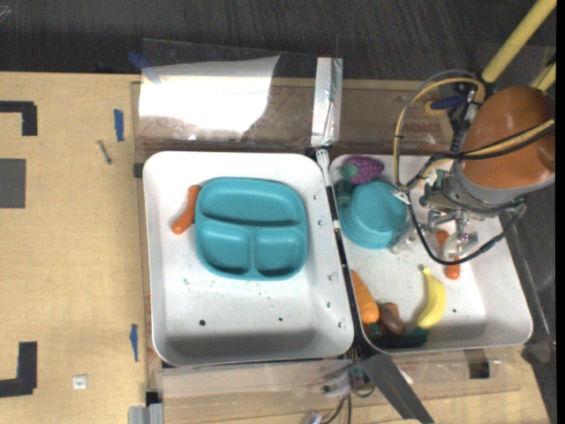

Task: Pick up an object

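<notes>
My gripper (450, 237) hangs low over the right bin (494, 312), under the orange-banded wrist (508, 140) and wrapped in looping cables. Just below it lies a small orange piece (452, 272). A yellow banana (432, 299) rests a little further toward the front. To the gripper's left stands a teal bowl (375, 215), with purple grapes (360, 168) behind it. An orange carrot (364, 297) and a brown object (391, 318) lie at the bin's front left. I see nothing clearly held.
The left bin (168, 263) holds a teal divided tray (250, 228) with an orange sausage-shaped toy (186, 210) against its left side. A clear plastic sheet (212, 95) lies behind the bins. Bare white floor shows at the right bin's front right.
</notes>
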{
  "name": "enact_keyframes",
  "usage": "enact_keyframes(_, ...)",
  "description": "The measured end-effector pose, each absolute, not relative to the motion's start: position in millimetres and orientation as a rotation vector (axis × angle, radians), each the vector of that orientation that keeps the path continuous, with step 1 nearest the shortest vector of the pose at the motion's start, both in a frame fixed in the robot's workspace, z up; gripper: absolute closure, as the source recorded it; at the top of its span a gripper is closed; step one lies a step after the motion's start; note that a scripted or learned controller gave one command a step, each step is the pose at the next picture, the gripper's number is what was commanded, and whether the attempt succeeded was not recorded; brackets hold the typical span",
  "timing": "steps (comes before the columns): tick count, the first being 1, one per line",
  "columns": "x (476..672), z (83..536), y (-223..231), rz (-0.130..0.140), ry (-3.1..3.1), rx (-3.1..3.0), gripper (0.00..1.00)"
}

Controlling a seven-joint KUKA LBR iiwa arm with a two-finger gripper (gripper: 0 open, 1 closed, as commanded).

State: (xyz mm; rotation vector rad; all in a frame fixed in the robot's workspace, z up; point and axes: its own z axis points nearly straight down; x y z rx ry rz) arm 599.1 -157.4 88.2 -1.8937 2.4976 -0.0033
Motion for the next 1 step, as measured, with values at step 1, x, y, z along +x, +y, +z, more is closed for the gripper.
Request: enact_keyframes(1, 592.3, 102.6, -175.6, -0.005, 2.371, -2.050, 0.00)
